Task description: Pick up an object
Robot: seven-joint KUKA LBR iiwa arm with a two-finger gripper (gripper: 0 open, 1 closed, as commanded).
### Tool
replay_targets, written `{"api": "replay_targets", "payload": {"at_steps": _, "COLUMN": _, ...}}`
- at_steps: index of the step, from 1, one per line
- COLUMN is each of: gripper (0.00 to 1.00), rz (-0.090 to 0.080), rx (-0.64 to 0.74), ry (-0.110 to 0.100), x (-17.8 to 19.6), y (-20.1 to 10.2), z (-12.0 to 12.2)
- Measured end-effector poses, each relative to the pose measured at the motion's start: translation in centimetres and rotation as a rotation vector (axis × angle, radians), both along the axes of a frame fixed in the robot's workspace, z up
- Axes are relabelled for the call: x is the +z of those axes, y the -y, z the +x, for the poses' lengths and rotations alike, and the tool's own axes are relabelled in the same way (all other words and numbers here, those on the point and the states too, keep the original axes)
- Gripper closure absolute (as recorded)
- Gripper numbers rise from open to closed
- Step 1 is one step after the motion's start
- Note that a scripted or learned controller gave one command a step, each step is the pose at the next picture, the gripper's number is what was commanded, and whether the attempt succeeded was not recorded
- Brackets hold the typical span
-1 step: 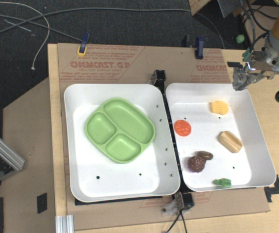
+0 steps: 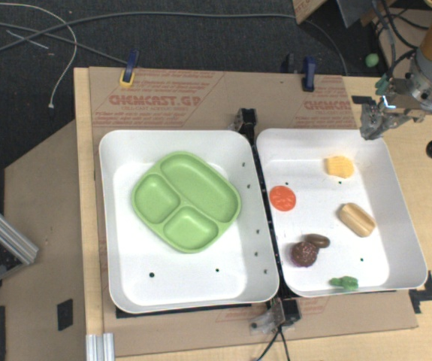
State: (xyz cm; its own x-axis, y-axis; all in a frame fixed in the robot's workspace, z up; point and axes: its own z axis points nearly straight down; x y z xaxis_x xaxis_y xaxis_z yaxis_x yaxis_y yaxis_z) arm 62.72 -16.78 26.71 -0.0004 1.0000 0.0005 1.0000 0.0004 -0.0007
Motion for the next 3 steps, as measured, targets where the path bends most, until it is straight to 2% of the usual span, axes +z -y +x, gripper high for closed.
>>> {"api": "replay_targets", "payload": {"at_steps": 2, "gripper": 0.0, "rz": 0.0, "rx": 0.0, "ry": -0.002, "x": -9.4, "y": 0.5, "z": 0.6}}
{"api": "replay_targets", "payload": {"at_steps": 3, "gripper": 0.0, "rz": 0.001, "rx": 0.001, "ry": -0.004, "x": -15.6, "y": 0.5, "z": 1.0}}
